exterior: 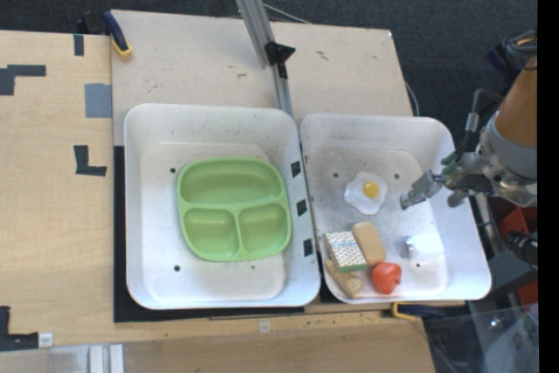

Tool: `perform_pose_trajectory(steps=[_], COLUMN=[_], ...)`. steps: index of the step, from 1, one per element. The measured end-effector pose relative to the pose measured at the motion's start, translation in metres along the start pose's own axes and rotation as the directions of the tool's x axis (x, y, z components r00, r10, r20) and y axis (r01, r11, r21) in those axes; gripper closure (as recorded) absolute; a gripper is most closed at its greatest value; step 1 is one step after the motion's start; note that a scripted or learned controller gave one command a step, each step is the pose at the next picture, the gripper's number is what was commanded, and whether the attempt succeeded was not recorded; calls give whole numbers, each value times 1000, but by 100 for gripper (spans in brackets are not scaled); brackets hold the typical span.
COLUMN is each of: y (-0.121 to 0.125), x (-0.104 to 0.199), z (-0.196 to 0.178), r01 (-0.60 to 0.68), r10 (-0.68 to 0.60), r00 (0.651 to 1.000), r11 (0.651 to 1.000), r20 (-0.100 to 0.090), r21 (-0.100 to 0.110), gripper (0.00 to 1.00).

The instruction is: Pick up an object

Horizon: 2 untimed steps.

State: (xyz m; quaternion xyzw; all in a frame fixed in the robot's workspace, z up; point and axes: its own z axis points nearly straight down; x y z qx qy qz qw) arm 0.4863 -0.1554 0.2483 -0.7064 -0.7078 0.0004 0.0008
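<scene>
Nearest the lens, one red tomato (386,277) lies at six o'clock in the right bin (454,275), beside one bread piece (369,242) and one patterned box (346,251). One fried egg (366,192) sits centrally. One green tray (234,208) fills the left bin (140,214). At three o'clock hangs the hand (419,192), holding nothing; its spread is unclear.

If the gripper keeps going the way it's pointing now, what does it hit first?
The gripper points toward the picture's left and slightly down, over the right bin. First in that line looks to be the fried egg. Its height is unclear, so it might pass over the egg or meet the bin floor first.
</scene>
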Motion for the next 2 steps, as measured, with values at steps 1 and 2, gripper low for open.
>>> perform_pose_trajectory(steps=[1,2], y=[0,0], x=[0,1], z=[0,64], r01=[0,-1], r10=[0,1], r00=[1000,1000], r11=[1000,1000], r20=[0,-1], r21=[0,7], gripper=[0,0])
